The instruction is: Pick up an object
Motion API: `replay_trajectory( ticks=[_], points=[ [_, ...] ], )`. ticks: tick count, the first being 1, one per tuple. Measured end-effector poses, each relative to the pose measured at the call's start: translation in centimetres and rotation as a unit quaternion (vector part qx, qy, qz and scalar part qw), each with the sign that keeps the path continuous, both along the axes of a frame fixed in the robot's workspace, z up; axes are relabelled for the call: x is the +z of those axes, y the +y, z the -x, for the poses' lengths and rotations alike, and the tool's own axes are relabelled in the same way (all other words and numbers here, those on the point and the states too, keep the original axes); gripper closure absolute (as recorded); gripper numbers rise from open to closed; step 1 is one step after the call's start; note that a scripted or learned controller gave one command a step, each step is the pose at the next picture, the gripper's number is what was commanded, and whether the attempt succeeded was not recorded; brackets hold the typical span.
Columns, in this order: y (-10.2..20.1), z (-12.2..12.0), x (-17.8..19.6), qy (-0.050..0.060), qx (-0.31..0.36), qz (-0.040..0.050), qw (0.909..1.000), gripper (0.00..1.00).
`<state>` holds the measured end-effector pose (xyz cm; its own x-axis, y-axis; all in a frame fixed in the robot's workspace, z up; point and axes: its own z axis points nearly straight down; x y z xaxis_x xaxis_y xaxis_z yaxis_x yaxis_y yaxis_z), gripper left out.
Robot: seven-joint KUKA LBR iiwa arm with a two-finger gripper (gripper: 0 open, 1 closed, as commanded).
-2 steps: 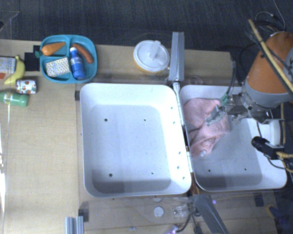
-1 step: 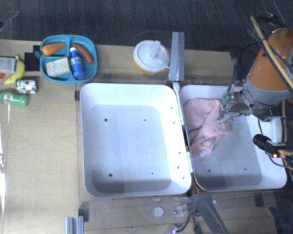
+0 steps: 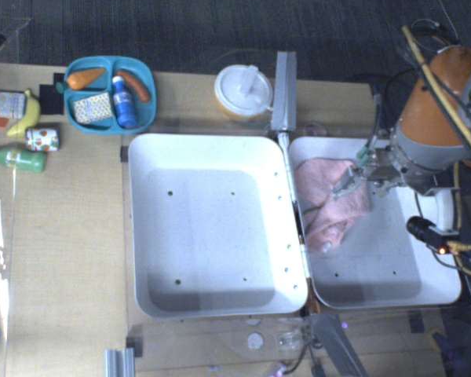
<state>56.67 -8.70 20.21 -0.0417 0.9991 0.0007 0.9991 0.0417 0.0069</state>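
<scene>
The tan desk (image 3: 63, 258) carries two white bins (image 3: 212, 226) side by side at centre and right. At upper left sit a blue divided tray (image 3: 145, 108), a banana (image 3: 27, 115), a small can (image 3: 42, 139) and a green bottle (image 3: 16, 158); a lidded white cup (image 3: 243, 90) stands at top centre.

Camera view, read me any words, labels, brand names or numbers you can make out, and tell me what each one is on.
No text can be read at this size.
Small carton: red and white print, too blurred to read.
Small can: patterned label, no legible words.
Green bottle: no readable label.
Blue bottle in the blue tray: label too small to read.
White bins, pink cloth: no markings seen.
</scene>
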Motion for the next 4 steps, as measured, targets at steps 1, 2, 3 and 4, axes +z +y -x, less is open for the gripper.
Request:
replay_trajectory(
  ticks=[1,2,3,4],
  points=[
    [-5.4,-3.1,-10.7,-0.003,-0.072,0.001,0.9974,0.0],
    [-11.3,-6.3,-10.5,-0.001,0.019,0.002,0.9998,0.0],
    [-8.6,-3.9,-10.7,-0.008,0.129,0.005,0.9917,0.0],
    [-5.3,-0.9,-10.8,-0.008,0.179,0.0055,0.9838,0.0]
  ],
)
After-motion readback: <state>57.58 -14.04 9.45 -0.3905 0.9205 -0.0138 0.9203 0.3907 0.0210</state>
